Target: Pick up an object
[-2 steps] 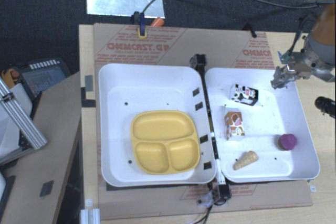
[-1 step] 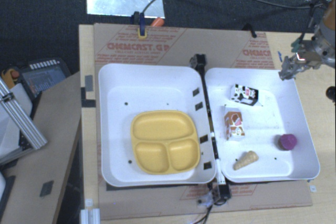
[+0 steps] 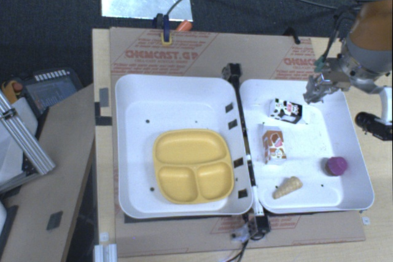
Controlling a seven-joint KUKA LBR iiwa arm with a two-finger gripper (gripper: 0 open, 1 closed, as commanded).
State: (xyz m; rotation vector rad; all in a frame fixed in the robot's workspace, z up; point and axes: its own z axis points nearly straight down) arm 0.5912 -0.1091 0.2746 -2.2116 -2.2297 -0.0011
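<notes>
The right bin (image 3: 350, 132) holds a black-and-white cow toy (image 3: 286, 110) at its back, a small carton with a red and white picture (image 3: 274, 145) in the middle, a tan cone-shaped piece (image 3: 287, 187) near the front, and a purple round object (image 3: 336, 165) at the right. My gripper (image 3: 314, 95) hangs over the bin's back right part, just right of the cow toy and above it. Nothing shows between its fingers. The arm's orange band (image 3: 374, 27) rises behind it.
The left bin (image 3: 132, 132) holds a yellow three-compartment plate (image 3: 193, 165). A black divider strip (image 3: 241, 132) runs between the bins. Cables cross the cardboard behind the bins. A metal rail and an electronic device lie on the side table at the left.
</notes>
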